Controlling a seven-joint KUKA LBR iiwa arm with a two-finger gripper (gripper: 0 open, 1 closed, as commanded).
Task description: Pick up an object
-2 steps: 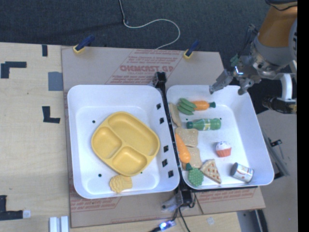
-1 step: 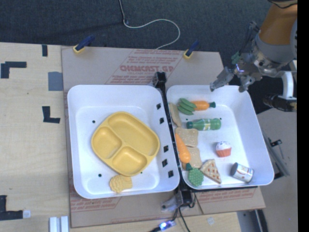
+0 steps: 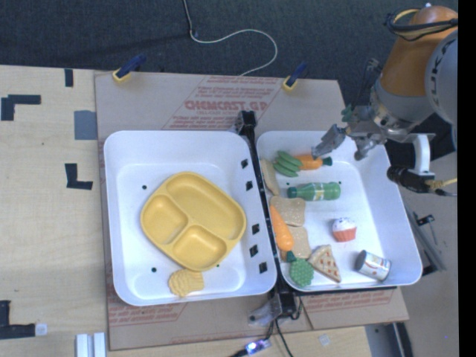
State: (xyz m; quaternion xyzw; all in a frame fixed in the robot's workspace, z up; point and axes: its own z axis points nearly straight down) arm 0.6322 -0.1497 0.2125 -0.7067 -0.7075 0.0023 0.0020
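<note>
The task is barely begun: the grey two-finger gripper (image 3: pixel 343 144) hangs over the far edge of the right white bin (image 3: pixel 393 222) with its fingers spread apart and nothing between them. The nearest candidates, a small orange plastic carrot with green leaves (image 3: pixel 297 162) and a green plastic bottle (image 3: pixel 315 192), lie on the bin floor. Descent, closing and lifting all remain, by this reading

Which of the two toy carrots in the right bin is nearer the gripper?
The small orange carrot with the green leafy top at the bin's far end, just beside the gripper. The longer carrot lies along the left wall, farther off.
</note>
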